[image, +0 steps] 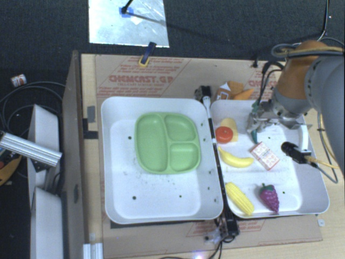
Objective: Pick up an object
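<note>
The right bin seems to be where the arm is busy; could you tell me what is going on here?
The arm reaches in over the right bin, its gripper low near the bin's back, above the small box. Nothing shows between its fingers. A banana, corn, grapes and a red fruit lie in that bin. The left bin holds a green tray.

The arm [315, 72] runs off the picture at 3 o'clock, its base cut off. The claw [257, 129] is too small and dim to show how its tips stand. At 12 o'clock of the right bin [312, 198], an orange thing [237, 92] lies partly hidden behind the rim, its kind unclear. The print on the small box [264, 156] is too fine to read.
</note>
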Controlling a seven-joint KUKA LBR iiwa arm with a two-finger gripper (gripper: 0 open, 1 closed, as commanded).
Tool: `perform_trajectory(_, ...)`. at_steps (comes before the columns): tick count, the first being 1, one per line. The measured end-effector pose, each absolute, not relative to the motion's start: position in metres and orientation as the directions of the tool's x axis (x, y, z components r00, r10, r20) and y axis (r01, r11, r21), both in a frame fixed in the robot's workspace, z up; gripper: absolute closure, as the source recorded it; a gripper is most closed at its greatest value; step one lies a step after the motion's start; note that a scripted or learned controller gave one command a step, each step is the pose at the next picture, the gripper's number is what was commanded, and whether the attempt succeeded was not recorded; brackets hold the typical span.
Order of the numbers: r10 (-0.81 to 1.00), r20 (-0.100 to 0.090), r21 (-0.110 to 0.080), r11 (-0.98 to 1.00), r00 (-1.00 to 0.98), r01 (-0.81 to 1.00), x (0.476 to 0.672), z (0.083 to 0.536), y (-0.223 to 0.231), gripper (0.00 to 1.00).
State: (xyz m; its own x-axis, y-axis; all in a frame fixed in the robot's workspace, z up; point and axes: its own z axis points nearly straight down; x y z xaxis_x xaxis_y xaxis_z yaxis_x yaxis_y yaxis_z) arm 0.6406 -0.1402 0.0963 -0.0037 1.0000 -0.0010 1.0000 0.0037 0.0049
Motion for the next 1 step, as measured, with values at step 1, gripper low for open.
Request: perform_trajectory(1,1.0,-0.002,0.005,-0.002,0.002,1.0,0.5698,0.2001,-0.1561,1.0)
